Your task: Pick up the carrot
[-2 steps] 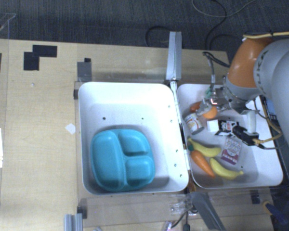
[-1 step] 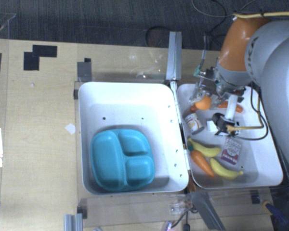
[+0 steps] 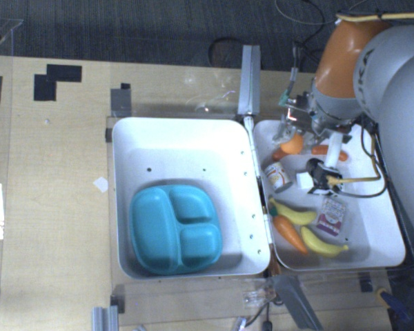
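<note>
The carrot [image 3: 290, 232] is orange with a green top. It lies in the right bin [image 3: 383, 250] near the front left corner, between two bananas. My gripper [image 3: 305, 131] hangs over the back of the same bin, well away from the carrot. A rounded orange item [image 3: 292, 144] sits just below and left of the gripper. The arm hides part of a second orange piece [image 3: 330, 153].
One banana [image 3: 294, 214] lies just behind the carrot and another [image 3: 324, 244] to its right. A purple packet [image 3: 332, 216] and a small can [image 3: 277, 176] are nearby. The left bin [image 3: 159, 140] holds a blue divided plate [image 3: 174, 227]. A ridge [image 3: 259, 185] separates the bins.
</note>
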Action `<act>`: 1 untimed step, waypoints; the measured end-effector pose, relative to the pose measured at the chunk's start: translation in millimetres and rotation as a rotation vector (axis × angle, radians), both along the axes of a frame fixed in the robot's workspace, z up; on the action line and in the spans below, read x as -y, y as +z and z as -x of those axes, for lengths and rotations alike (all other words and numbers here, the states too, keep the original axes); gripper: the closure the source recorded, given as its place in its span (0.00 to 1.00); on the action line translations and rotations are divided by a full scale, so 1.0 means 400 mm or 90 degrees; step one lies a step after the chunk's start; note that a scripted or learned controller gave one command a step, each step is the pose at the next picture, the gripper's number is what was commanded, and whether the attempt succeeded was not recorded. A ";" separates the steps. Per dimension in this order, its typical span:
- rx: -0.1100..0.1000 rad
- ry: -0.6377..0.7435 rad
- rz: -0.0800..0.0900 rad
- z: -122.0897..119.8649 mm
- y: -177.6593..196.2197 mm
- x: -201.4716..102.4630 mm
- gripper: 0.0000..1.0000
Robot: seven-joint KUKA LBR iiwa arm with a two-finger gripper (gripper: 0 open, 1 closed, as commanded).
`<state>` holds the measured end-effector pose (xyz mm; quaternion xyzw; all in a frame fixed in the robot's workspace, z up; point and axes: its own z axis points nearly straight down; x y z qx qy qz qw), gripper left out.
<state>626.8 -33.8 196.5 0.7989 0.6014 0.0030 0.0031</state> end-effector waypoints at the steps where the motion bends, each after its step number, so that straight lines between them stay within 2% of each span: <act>1: 0.002 0.006 0.001 -0.003 0.027 -0.003 1.00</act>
